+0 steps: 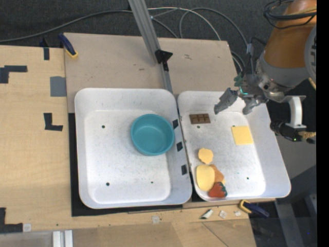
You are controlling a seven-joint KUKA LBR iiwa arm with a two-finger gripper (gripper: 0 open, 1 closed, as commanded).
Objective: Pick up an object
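Two white bins sat side by side on the bench, w/ the left bin (92,138) holding a teal bowl (152,134) upright near its middle. We saw the right bin (267,161) carrying the rest: a brown bar (200,119) flat near its top-left corner, a yellow square (241,135) flat toward the right, and a cluster near the bottom-left. In that cluster a small yellow piece (205,155) lay just above a bigger yellow piece (205,177), w/ an orange bit (219,176) and a red piece (218,190) touching the bigger one on its right and lower right.

We saw the arm (290,40) reaching in from the right, orange band up top, grey below. The gripper (238,103) hung over the top edge of the right bin, fingers spread apart w/ nothing between them. One finger (224,103) pointed down-left toward the bar but stood apart from it; the other sat right of it, above the yellow square and not touching. No object was lifted; all lay on the bin floors.

A grey pole (146,27) ran slantwise from the top down to the gap between the bins, and cables (200,19) looped behind the bench.
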